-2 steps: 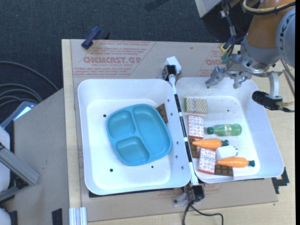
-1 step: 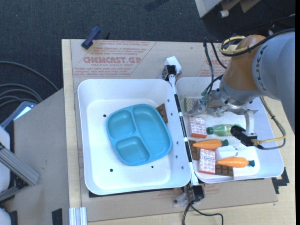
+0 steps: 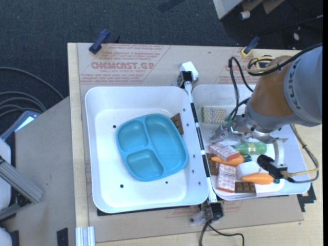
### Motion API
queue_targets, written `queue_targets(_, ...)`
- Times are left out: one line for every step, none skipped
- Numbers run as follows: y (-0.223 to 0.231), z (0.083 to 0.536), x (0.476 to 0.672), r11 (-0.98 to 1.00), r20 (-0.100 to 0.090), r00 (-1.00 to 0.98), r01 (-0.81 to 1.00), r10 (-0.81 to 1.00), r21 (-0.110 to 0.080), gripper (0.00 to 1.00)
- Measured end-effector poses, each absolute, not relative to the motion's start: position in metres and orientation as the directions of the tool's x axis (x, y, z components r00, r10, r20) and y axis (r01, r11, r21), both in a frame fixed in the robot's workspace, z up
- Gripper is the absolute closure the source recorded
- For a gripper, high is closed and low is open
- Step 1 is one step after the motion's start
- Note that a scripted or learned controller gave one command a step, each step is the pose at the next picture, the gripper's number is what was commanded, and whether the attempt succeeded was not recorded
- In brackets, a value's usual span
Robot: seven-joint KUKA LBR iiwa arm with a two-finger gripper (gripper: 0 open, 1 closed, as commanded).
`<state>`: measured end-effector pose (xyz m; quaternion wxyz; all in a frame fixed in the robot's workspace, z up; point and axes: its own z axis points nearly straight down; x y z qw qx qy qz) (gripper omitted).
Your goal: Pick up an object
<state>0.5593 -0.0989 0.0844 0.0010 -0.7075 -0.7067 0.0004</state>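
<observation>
From above, the big grey arm (image 3: 287, 94) with its orange band comes in from the right and hangs over the right bin (image 3: 302, 186). It hides a good part of that bin, so some of the things under it are cut off. The gripper (image 3: 233, 130) is low in the bin, among shiny metal bits, and it is hard to make out. I cannot tell how it stands or if it has hold of anything.

Just below it lies a green bottle (image 3: 252, 148), on its side, with its long way going left to right; one end goes under the arm. Near the front lies an orange carrot (image 3: 258, 178), also lying left to right, with its thin end to the right beside a black cable (image 3: 274, 168). Two red and white snack packs (image 3: 225, 176) lie close to the wall between the bins. A spotted green pack (image 3: 214, 115) lies at the back.

The left bin (image 3: 102, 188) holds a blue tray (image 3: 151, 146) with three parts, lying flat and turned a bit
</observation>
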Motion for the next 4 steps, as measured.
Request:
queue_targets(-0.093,0.084,0.527,-0.001,0.001,0.001,1.000,1.000,-0.001,0.00)
queue_targets(-0.122,0.084,0.479,-0.001,0.001,0.001,1.000,1.000,-0.002,0.00)
queue_targets(-0.169,0.183,0.479,-0.001,-0.001,0.001,1.000,1.000,0.001,0.00)
queue_targets(-0.215,0.085,0.492,0.002,0.003,-0.002,1.000,1.000,0.001,0.00)
